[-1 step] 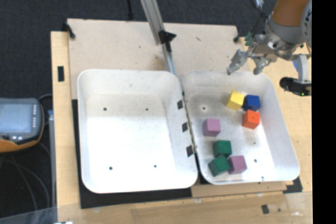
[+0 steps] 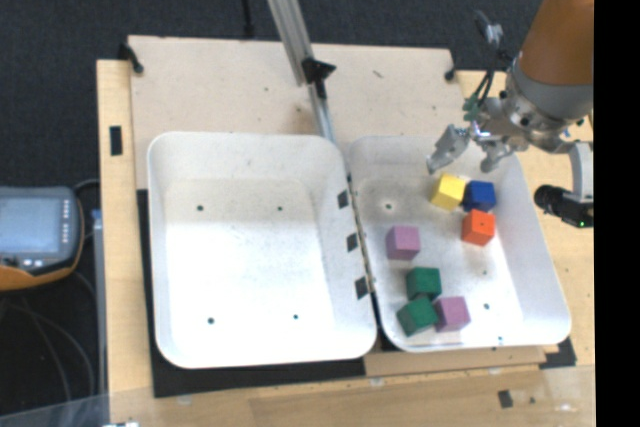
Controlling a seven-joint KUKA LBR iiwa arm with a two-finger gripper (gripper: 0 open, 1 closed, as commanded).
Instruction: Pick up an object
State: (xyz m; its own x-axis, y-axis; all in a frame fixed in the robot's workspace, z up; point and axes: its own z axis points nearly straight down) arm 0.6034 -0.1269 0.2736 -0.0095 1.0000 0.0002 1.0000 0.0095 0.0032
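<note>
We see the gripper [image 2: 470, 147] spread open and empty at twelve o'clock of the yellow cube [image 2: 449, 191], so nothing is picked up yet.

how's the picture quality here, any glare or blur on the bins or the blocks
Camera view: the left white plastic bin is brightly lit, its floor nearly washed out; the small yellow cube and orange cube stay distinct but soft-edged; the two-finger gripper looks slightly blurred; the dark floor around the bench lacks detail.
</note>
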